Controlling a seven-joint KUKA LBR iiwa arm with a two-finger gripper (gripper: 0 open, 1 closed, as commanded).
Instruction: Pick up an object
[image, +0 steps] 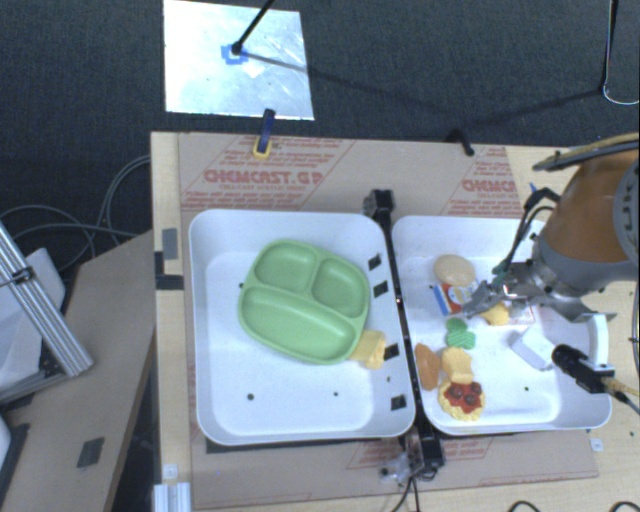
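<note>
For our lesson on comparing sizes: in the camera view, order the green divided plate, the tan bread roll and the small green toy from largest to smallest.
1. green divided plate, by far the largest
2. tan bread roll
3. small green toy, slightly smaller than the roll

A dark blue-black carpeted floor (80, 90) surrounds the tabletop (330, 165), whose surface is a brown board printed with red lettering. On the floor beyond the board lies a shiny silver sheet (200, 60) with a small blue mark, and thin black cables (420, 95) run across the carpet. At the left stand a tan side surface (100, 330) and a slanted aluminium frame rail (35, 300), with grey cables (125, 180) looping beside them.
</note>
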